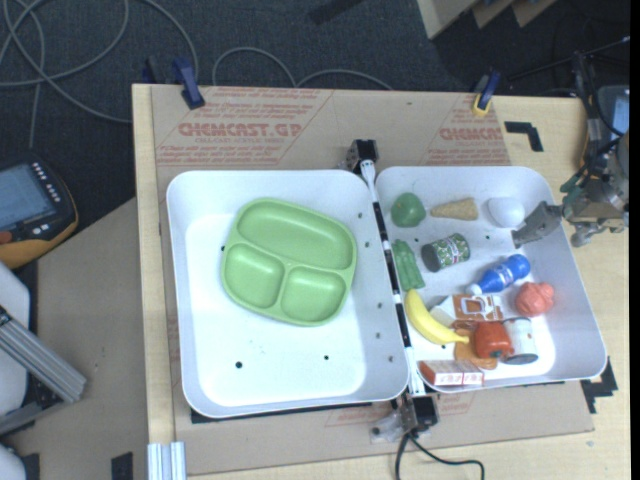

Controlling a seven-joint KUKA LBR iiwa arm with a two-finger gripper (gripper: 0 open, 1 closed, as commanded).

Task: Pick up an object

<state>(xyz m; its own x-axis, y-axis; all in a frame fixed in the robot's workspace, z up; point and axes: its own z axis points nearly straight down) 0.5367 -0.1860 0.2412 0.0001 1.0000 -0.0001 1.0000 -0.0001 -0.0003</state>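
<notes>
You saw gripper [540, 223] hovering at right bin [580, 298] edge, grip state unclear; white egg [505, 210] just beside; nothing lifted yet.

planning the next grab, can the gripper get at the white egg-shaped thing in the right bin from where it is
Probably yes. The gripper sits at the right bin's far right edge, right beside the white egg-shaped object, with nothing between them. The nearest neighbour, the tan cone-shaped piece, lies apart on its other side.
</notes>
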